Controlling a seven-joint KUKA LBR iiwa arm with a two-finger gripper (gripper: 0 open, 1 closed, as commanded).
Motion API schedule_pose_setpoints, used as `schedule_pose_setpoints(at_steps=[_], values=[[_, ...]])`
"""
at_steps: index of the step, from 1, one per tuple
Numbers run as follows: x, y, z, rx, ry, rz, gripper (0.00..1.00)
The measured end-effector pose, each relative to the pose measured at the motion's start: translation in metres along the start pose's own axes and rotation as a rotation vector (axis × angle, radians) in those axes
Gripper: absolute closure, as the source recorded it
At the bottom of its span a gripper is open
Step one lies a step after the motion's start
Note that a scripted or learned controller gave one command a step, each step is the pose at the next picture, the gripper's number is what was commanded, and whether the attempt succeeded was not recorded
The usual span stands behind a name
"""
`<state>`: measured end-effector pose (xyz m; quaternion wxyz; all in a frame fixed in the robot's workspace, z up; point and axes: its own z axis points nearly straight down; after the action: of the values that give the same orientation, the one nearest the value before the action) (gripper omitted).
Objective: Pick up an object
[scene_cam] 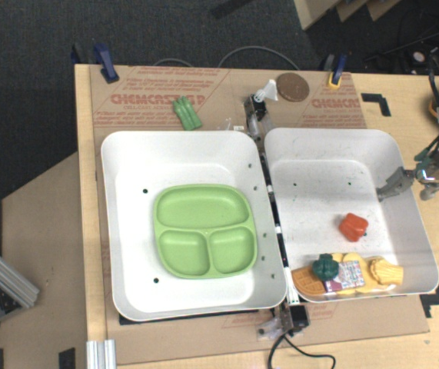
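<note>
The right white bin [334,160] holds several small objects. A red lump [353,226] lies alone near its middle right. Along its front wall sit a dark green toy [326,267], a printed packet [348,276], a yellow piece [384,270] and a tan flat piece [306,281], all packed close together. My gripper [407,179] reaches in at the right rim of this bin, up and to the right of the red lump and apart from it. Its grey tip hangs over the rim, and nothing shows in its hold.
The left white bin [127,206] carries a green divided plate [204,231]. Behind the bins, a green toy [187,114] and a brown disc [292,88] lie on the cardboard sheet. Blue clamps [105,61] grip its back edge. Cables hang at the right.
</note>
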<state>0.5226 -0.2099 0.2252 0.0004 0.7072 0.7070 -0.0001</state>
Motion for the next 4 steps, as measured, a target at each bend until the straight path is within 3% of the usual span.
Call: schedule_pose_setpoints(at_steps=[1, 2, 3, 4], values=[[0.029, 0.020, 0.148, 0.004, 0.003, -0.003, 0.00], [0.059, 0.007, 0.092, -0.003, 0.001, -0.003, 0.00], [0.056, 0.001, 0.142, 0.000, -0.001, 0.001, 0.00], [0.097, -0.037, 0.121, 0.005, 0.004, -0.002, 0.00]])
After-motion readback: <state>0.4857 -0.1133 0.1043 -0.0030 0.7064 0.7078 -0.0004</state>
